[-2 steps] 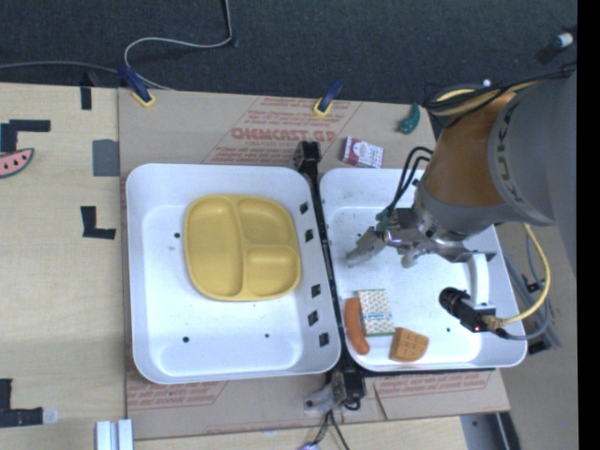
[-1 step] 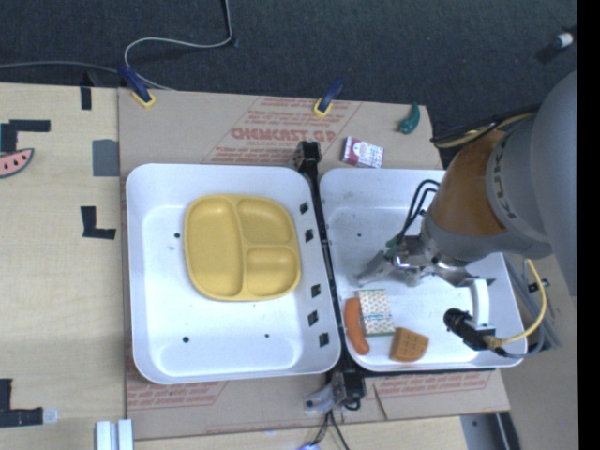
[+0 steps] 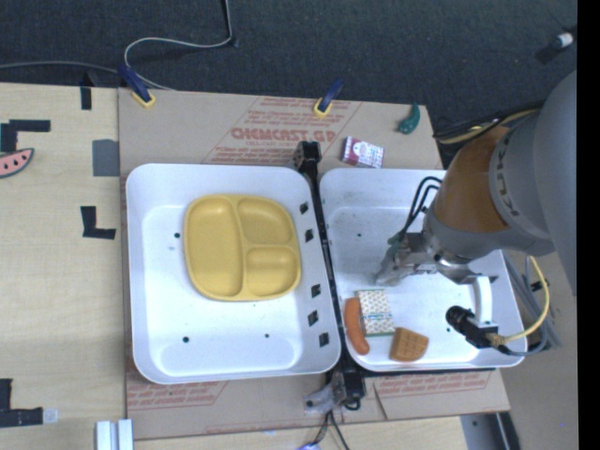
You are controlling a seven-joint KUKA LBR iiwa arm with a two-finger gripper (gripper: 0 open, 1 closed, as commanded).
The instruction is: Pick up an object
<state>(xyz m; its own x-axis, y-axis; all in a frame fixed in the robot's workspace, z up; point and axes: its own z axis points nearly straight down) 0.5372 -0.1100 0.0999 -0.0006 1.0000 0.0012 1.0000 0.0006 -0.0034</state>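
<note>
gripper (image 3: 392, 268): seen right of centre in the frame, low over the floor of the right bin (image 3: 375, 200); nothing is seen held in it, and whether it is released or clenched cannot be told from this slanted view.
arm (image 3: 483, 204): grey with an orange band, reaching in from the right edge of the frame and covering much of the right bin's right half.
box (image 3: 375, 311): a small pale printed carton lying flat just below the gripper, in the lower part of the right bin. It is judged light and fairly stiff, though crushable if squeezed hard. A hold across its two long sides is judged best, since its left side sits against the sausage.
sausage (image 3: 354, 325): a reddish-orange toy lying lengthwise, touching the box's left side, near the bin's left wall. It is judged light, smooth and round, so likely to roll or slip; a hold across its middle would be called for, and the wall leaves little room.
cracker (image 3: 409, 345): a brown waffled piece just right of and below the box, close to the bin's lower wall. It is judged light, stiff and thin, hard to get under; its edges would have to be pinched.
tray (image 3: 242, 247): a yellow divided plate in the left bin (image 3: 155, 251), well apart from the gripper; judged too wide to be spanned, except at its rim.
packet (image 3: 361, 152): a small wrapped item on the cardboard above the right bin, outside both bins.
</note>
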